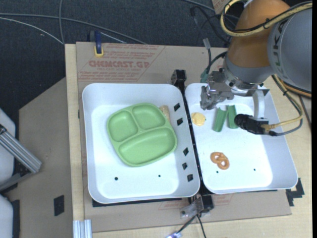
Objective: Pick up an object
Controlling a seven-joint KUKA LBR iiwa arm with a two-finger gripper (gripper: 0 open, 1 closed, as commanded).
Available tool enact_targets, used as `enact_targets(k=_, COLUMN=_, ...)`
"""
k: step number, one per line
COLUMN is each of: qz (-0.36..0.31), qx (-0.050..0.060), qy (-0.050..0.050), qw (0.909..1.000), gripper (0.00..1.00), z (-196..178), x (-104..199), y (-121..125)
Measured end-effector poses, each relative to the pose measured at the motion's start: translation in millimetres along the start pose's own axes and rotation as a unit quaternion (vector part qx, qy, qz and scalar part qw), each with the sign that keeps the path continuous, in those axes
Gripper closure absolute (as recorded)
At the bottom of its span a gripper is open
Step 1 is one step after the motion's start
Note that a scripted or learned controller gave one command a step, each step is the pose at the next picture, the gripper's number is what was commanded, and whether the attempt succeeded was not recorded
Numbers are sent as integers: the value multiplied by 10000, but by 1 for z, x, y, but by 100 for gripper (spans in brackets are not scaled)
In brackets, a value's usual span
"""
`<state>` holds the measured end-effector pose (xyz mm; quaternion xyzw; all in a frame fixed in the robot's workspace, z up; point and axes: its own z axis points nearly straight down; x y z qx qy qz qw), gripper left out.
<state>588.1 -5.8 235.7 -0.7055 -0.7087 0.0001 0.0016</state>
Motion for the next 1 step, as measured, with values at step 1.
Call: enact_targets(k=1, qz=0, qx=8, qy=-2, qw=10000, gripper=100, z=12, x=51, y=-13)
